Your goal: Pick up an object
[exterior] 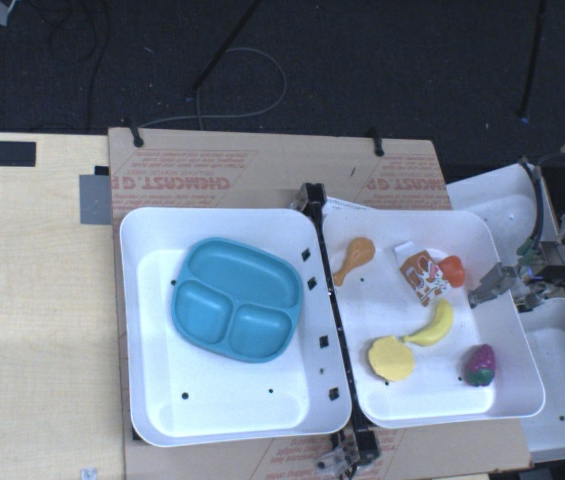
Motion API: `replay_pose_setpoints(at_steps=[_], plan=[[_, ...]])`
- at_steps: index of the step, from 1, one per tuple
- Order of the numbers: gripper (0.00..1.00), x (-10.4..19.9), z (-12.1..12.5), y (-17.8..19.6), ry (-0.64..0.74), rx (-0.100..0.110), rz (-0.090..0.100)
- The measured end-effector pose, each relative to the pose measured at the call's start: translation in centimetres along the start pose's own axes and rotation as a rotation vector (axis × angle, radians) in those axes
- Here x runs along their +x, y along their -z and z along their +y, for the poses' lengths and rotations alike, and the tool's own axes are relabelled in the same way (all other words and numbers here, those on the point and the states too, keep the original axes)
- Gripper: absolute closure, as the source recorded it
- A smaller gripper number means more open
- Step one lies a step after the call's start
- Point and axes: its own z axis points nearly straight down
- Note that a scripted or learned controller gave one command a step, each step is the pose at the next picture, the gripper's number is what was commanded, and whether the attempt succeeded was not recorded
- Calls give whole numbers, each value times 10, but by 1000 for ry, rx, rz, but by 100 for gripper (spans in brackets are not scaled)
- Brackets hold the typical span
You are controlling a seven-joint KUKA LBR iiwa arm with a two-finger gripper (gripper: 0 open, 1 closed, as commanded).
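The right bin holds several toys. A tan drumstick lies at its back left. A brown and white pouch lies next to an orange piece. A yellow banana touches a round yellow piece, and a purple and green fruit sits at the front right. My gripper hangs at the bin's right rim, just right of the orange piece, with nothing seen in it.
The left bin holds a blue divided plate. A black divider runs between the two bins. Both bins rest on a cardboard sheet. The arm's wrist and cables crowd the right edge.
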Motion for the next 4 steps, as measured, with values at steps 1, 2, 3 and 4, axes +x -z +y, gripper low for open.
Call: replay_pose_setpoints(at_steps=[1, 2, 3, 4], plan=[[0, 0, 2, 6, 3, -10, -2], [0, -6, 10, -47, 3, -6, -1], [0, 0, 1, -105, 3, -5, 0], [0, -1, 4, -168, 3, -7, 0]])
